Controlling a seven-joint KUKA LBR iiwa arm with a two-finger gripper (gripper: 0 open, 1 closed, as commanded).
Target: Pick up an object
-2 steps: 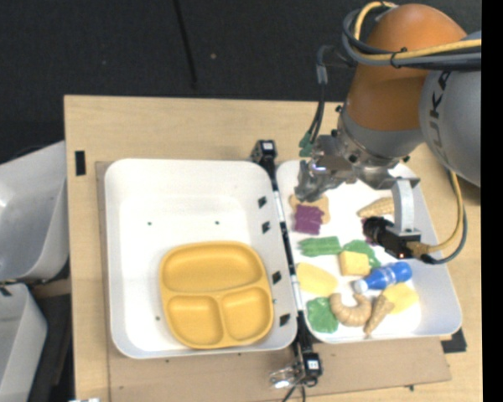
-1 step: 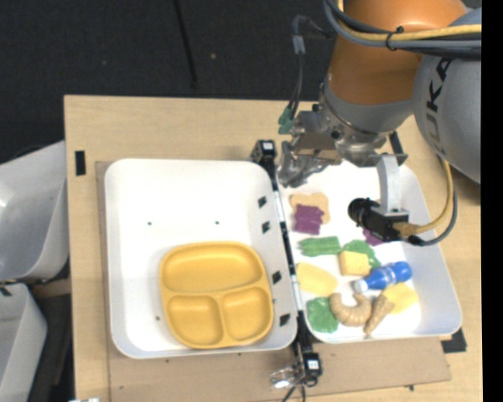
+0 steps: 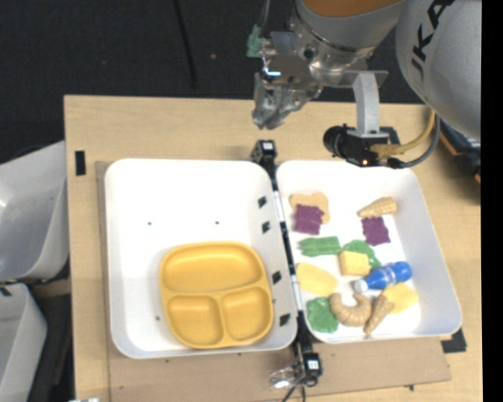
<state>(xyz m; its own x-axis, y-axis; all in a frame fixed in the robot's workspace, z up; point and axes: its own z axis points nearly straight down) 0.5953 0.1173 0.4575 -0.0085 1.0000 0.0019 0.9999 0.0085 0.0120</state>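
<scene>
Gripper (image 3: 272,115) hanging above bench past the bins' far edge, w/ nothing in it; can't tell its state. Toys sitting in right bin (image 3: 432,249): purple block (image 3: 308,218), blue bottle (image 3: 384,275), green piece (image 3: 318,246). Yellow tray (image 3: 215,293) lying in left bin (image 3: 134,224).

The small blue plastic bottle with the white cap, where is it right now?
The small blue plastic bottle with the white cap lies in the right white bin, toward its near edge, just right of a yellow block and above a tan curved piece.
</scene>
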